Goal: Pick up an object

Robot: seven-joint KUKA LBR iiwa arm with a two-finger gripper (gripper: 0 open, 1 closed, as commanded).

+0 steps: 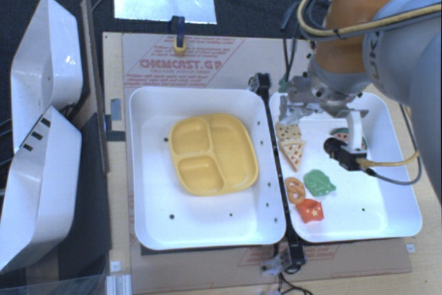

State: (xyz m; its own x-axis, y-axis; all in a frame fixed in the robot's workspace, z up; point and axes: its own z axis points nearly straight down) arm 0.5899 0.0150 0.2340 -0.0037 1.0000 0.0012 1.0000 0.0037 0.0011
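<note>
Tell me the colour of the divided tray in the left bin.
Yellow: the divided tray shows plainly in the camera view.

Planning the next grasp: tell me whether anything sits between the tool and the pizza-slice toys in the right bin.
Nothing visible stands in the way. The tool hangs directly above the upper tan triangular pizza-slice toy in the right white bin; the second slice lies just below it. The round brown pretzel toy and green leaf-shaped toy lie farther down.

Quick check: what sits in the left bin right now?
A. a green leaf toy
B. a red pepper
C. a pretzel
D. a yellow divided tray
D: the yellow tray lies alone in the left bin; the small food toys are in the right bin.
</note>
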